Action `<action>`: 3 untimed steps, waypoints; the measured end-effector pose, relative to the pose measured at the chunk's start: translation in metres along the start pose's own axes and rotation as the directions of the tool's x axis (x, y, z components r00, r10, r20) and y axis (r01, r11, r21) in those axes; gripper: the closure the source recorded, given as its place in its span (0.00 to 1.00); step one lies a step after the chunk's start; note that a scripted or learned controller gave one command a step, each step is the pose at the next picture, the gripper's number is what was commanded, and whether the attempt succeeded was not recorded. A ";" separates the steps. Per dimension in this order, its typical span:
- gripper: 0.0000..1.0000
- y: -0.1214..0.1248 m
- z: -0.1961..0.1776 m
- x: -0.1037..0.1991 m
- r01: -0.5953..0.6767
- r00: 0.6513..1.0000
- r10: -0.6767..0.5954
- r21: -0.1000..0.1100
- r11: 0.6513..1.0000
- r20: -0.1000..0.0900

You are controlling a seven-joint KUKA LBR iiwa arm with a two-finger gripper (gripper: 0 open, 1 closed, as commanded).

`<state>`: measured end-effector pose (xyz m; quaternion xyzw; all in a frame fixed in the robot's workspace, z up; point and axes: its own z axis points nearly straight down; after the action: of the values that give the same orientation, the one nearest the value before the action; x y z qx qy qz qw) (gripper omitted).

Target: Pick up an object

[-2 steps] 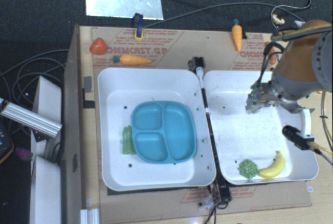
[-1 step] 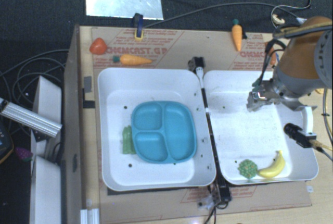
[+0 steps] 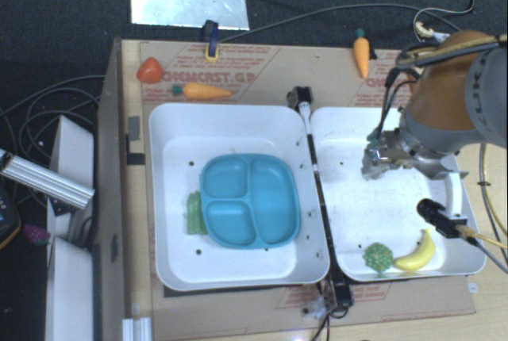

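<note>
The gripper hung over the upper part of the right bin with nothing visibly between its fingers — whether they were parted or closed, I cannot tell. Pickable things lay well apart from it at the bin's near edge: a banana and, just beside it, a green broccoli. Best approach, I'd judge — come straight down on the banana's middle, fingers across its narrow width, clear of the bin wall and the broccoli.
</note>
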<state>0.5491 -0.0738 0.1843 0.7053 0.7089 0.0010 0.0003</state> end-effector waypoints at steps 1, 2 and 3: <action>1.00 -0.003 0.000 0.024 0.000 1.000 0.000 0.002 1.000 0.000; 1.00 0.003 0.000 0.050 0.001 1.000 -0.001 0.001 1.000 -0.001; 1.00 0.050 0.000 0.034 0.000 1.000 0.000 0.000 1.000 0.001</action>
<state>0.5988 -0.0391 0.1845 0.7052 0.7090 0.0009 0.0007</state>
